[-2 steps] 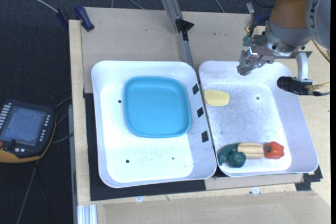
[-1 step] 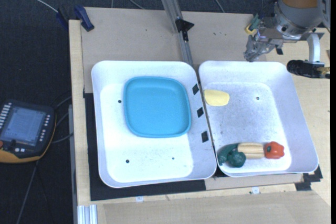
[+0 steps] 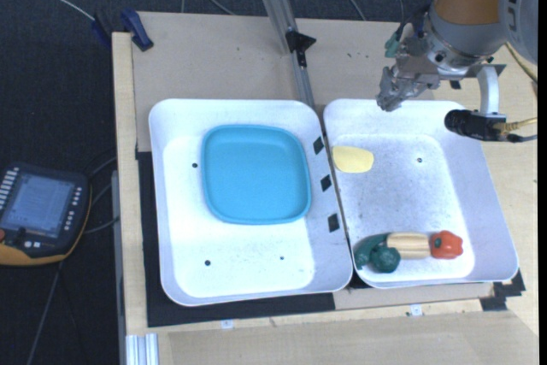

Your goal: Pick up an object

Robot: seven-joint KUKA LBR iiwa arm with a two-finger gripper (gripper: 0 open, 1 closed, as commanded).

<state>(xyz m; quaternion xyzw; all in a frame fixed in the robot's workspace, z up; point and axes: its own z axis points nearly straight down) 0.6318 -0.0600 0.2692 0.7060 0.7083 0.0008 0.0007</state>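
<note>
Yellow, rounded toy piece (image 3: 352, 159), likely light, smooth plastic: right bin (image 3: 479, 184), upper left, beside wall. Best taken across narrow width. Gripper (image 3: 389, 101) above far rim; finger state indiscernible.

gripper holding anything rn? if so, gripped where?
Nothing is seen in the gripper. It hangs above the far rim of the right white bin, apart from the yellow piece and the other items lying in that bin.

One fixed camera looks down at a slant from above the table (image 3: 214, 55), taking in both white bins (image 3: 171, 209) from moderately far
</note>
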